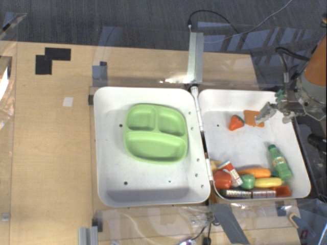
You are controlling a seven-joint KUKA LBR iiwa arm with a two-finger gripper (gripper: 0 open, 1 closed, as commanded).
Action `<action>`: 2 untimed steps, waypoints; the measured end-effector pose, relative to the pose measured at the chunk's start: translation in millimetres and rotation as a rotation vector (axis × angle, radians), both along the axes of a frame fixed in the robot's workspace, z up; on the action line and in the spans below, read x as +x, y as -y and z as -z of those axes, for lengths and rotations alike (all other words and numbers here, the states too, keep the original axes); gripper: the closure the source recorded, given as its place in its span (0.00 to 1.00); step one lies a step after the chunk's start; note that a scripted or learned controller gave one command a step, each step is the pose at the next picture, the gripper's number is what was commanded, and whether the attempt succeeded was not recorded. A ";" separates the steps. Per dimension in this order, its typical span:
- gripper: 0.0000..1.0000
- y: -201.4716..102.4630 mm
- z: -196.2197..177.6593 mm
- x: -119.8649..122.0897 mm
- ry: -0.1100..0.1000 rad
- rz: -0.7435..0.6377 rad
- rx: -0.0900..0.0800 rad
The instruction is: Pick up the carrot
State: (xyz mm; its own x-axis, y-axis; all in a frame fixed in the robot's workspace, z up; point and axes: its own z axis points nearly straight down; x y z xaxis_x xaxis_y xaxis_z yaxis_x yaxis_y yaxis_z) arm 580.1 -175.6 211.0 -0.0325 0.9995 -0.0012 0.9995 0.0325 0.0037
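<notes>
The carrot point(259, 172) is a small orange stick lying in the heap of toy food along the front wall of the right bin point(219, 137). It sits just above a yellow piece point(267, 182) and beside a green piece point(247, 181). My gripper point(276, 114) hangs over the back right part of that bin, well behind the carrot. Its fingers stand apart with nothing between them. One fingertip point(263, 113) is close to an orange flat piece point(251, 117).
A red-orange piece with a green top point(235, 122) lies next to the flat orange one. A green bottle point(279, 162) lies at the right. Red items point(223, 178) crowd the front left corner. The left bin holds a green divided plate point(155, 132).
</notes>
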 end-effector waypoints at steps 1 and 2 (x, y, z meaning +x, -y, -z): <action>0.00 7.8 57.9 -43.0 -0.001 -0.076 0.000; 0.00 -2.4 111.6 -90.8 0.001 -0.191 0.005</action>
State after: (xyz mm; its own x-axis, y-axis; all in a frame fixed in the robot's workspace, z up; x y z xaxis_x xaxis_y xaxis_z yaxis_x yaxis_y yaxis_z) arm 489.3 -173.3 99.4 -0.2213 0.9752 0.0033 0.9752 0.2213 0.0052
